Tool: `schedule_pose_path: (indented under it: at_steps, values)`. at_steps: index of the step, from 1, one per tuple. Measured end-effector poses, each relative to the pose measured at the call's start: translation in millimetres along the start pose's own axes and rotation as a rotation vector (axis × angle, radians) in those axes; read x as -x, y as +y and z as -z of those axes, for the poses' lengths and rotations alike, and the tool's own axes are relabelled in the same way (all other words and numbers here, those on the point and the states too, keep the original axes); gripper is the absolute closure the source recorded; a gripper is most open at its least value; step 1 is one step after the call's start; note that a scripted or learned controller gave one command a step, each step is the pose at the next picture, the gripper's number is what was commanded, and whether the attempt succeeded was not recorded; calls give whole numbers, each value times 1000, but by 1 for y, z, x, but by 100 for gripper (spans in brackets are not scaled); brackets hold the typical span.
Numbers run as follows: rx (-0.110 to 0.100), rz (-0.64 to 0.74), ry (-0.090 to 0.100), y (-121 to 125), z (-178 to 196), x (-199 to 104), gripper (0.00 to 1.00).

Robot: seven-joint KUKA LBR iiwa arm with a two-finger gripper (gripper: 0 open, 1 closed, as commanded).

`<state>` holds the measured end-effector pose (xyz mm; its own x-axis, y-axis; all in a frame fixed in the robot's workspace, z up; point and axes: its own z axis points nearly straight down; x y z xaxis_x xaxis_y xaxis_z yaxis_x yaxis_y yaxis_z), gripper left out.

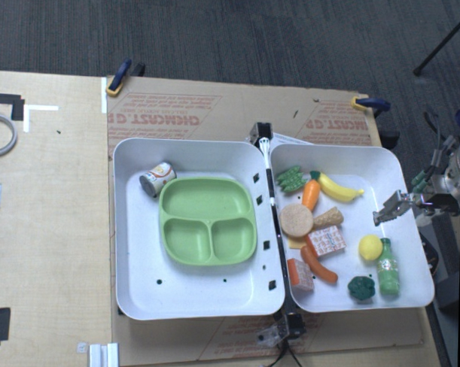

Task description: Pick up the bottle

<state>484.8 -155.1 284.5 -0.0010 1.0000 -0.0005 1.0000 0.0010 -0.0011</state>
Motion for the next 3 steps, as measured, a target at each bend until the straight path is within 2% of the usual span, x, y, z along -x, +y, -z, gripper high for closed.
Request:
schedule_pose_path:
  at_steps: [1,2,3]
  values:
    - [0,-72,1,-7,-179,49,0]
    - [0,-74,0,-7,-170,50,100]
    - [0,-337,0,-7,-80,27,100]
